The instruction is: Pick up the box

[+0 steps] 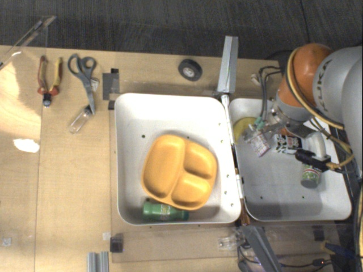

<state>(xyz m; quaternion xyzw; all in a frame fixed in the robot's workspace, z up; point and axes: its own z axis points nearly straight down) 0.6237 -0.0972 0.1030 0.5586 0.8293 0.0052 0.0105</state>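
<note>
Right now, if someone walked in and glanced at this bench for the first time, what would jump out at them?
The big yellow divided tray in the left bin, with a green can lying just below it. Next, the grey and orange arm reaching from the right over the right bin, its gripper low among small items there. Scissors and pliers lie on the bench's far left.

A small white printed box (pixel 260 144) lies tilted in the right bin.

Smooth glossy white plastic bins (pixel 130 152). Yellow divided tray (pixel 179 170), satin moulded plastic. Green bottle (pixel 163 211), shiny. Light wood-look bench (pixel 68 197), semi-gloss with glare. Scissors (pixel 85 78), bare metal. Arm (pixel 340 84), matt grey, glossy orange band.
</note>
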